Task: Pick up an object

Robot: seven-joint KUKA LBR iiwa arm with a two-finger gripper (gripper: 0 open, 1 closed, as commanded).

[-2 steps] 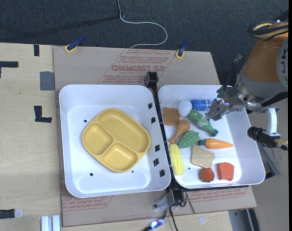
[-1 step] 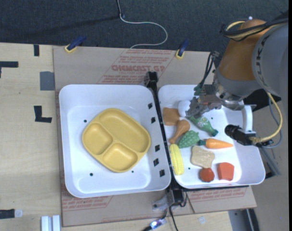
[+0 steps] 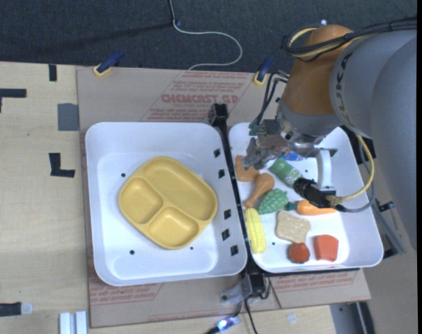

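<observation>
My gripper (image 3: 255, 156) hangs low over the upper left part of the right bin (image 3: 361, 245), below the orange wrist band. Just under it lie a tan drumstick (image 3: 260, 186) and a small orange piece (image 3: 244, 173). A green and blue item (image 3: 287, 172) sits right beside the gripper. Further forward are a green bumpy vegetable (image 3: 272, 202), a yellow corn cob (image 3: 255, 230), a bread slice (image 3: 292, 226), a carrot (image 3: 315, 209), a red tomato (image 3: 299, 253) and a red-orange block (image 3: 326, 247). Nothing shows as held.
The left bin (image 3: 106, 152) holds a yellow divided plate (image 3: 168, 202). A black hinge strip (image 3: 226, 179) runs between the two bins. The arm's grey body (image 3: 385, 103) covers the right bin's far right side. A cable (image 3: 350, 193) loops near the carrot.
</observation>
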